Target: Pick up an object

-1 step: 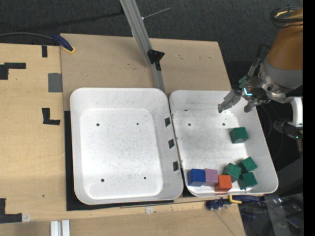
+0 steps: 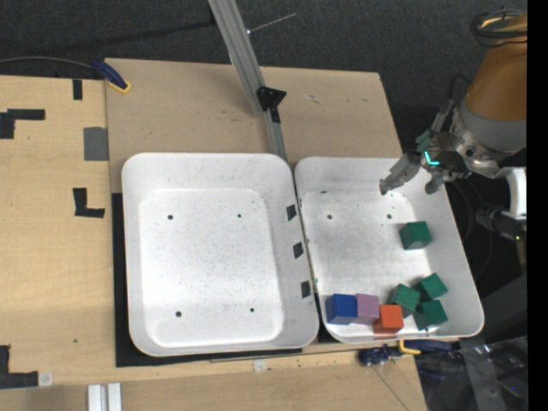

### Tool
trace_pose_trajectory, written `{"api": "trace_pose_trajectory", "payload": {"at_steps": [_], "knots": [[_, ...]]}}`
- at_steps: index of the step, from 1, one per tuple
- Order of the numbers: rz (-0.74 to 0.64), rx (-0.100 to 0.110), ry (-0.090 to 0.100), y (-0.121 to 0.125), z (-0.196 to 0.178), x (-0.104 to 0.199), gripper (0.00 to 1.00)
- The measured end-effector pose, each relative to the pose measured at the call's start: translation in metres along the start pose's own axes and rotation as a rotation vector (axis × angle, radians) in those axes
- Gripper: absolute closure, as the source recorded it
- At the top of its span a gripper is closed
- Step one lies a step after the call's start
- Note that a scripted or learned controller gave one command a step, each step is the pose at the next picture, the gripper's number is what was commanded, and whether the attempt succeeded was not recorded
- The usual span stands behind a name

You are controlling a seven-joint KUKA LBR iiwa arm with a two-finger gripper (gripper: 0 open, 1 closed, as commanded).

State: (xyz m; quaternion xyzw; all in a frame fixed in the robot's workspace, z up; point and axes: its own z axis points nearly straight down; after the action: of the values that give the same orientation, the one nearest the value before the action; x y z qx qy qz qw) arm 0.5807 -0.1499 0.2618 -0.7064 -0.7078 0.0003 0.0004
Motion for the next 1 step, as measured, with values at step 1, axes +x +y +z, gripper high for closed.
{"api": "trace_pose_trajectory", "payload": {"at_steps": [1], "knots": [[0.001, 0.005, 0.0, -0.003, 0.0454, 0.0063, 0.0]]}}
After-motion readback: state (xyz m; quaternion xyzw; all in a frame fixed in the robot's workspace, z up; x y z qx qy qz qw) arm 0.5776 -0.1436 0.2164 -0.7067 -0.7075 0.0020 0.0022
